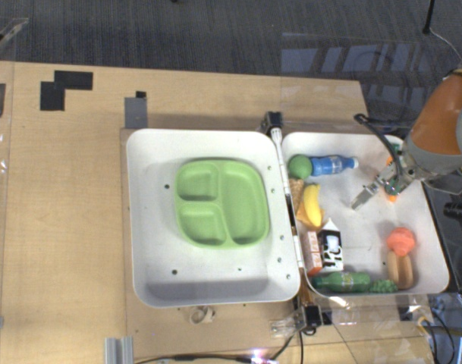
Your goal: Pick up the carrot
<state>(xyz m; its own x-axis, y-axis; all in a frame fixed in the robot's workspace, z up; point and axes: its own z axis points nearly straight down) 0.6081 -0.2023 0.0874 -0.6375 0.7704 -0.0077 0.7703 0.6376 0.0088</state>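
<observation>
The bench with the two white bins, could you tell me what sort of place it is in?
Probably a robotics lab: a grey-and-orange arm reaches over the right bin of toy food, the left bin holds a green tray, and cables trail.

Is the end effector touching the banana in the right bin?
Apart. The camera view shows bare white bin floor between the end effector and the banana.

Counter (64, 203): tan wood, black patches at far left.
On it: left bin (151, 279) and right bin (435, 268), side by side, touching.
</observation>
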